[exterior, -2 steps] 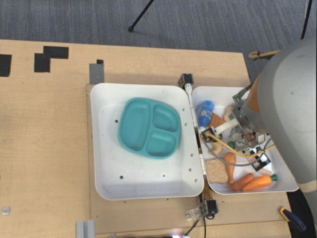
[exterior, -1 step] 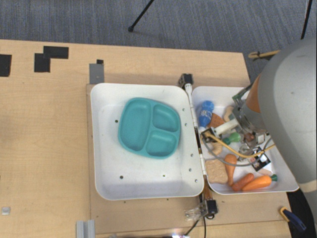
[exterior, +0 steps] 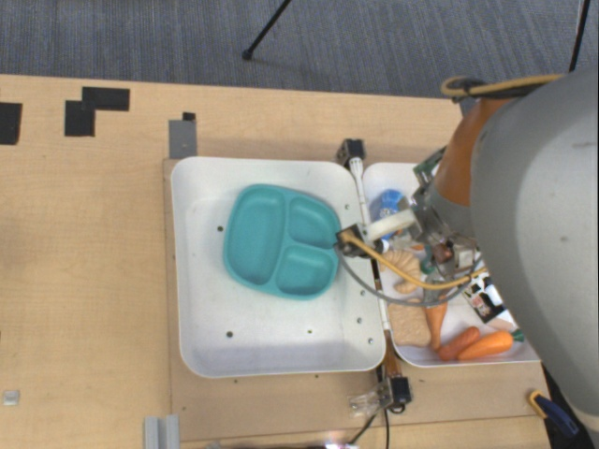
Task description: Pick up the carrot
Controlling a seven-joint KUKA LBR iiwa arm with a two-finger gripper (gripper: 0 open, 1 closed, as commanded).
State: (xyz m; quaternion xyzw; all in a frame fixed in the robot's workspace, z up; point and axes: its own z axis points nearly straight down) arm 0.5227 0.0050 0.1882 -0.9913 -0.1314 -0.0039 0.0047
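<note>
An orange carrot (exterior: 435, 325) stands on end in the right bin (exterior: 409, 352), its top just under my gripper (exterior: 442, 271). A second orange carrot (exterior: 488, 345) lies flat near that bin's front right, beside a reddish sausage-like piece (exterior: 458, 343). The gripper hangs low over the right bin, wrapped in cables, and its tip is hidden among them. Whether it touches the upright carrot is unclear. The arm's grey body (exterior: 543, 223) covers most of the bin's right side.
A teal divided plate (exterior: 281, 241) lies in the left bin (exterior: 215, 344). A blue item (exterior: 387, 201) sits at the back of the right bin, and a tan bread-like piece (exterior: 408, 318) near its front left. Loose cables (exterior: 365, 251) cross the divider between the bins.
</note>
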